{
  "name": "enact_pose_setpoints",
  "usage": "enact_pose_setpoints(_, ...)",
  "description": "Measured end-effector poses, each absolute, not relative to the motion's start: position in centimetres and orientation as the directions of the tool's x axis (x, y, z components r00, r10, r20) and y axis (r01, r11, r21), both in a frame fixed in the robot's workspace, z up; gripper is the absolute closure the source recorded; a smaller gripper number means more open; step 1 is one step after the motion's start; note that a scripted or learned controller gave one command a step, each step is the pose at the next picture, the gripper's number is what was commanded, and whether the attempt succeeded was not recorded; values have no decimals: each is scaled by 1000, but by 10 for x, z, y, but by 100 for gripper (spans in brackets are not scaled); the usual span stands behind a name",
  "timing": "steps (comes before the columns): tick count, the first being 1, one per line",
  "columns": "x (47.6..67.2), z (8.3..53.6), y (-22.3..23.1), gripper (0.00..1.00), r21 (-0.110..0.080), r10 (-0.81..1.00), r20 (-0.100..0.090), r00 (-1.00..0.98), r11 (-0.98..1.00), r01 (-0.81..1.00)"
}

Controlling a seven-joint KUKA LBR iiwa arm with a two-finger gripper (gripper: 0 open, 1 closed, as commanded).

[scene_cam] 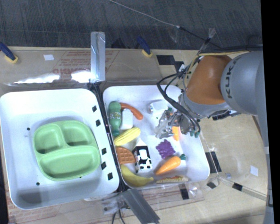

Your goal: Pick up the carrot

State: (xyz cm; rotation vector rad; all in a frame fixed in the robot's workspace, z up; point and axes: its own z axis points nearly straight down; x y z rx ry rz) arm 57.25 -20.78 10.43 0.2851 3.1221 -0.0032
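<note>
Now the carrot (168,165) lies in the right bin (198,163), near its lower edge, tilted, with purple grapes (165,149) just beside it and a banana (136,178) to its left. My pincer (171,126) hangs above and apart from it; I cannot tell how wide it stands. I should descend across the carrot's middle, avoiding the grapes. Cardboard covers the surface (236,141); the left bin (21,178) holds a green tray (65,149).

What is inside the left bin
A green divided plate sits inside the left bin. Whatever lies beneath the plate is covered.
</note>
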Motion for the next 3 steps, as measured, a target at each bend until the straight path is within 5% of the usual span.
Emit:
enact_pose_setpoints(1,505,115,-210,100,1,-202,1,-979,979,-202)
enact_pose_setpoints(2,506,115,-210,0,1,-203,1,-979,979,-203)
enact_pose_setpoints(3,559,93,-209,0,0,197,-4,-980,980,197)
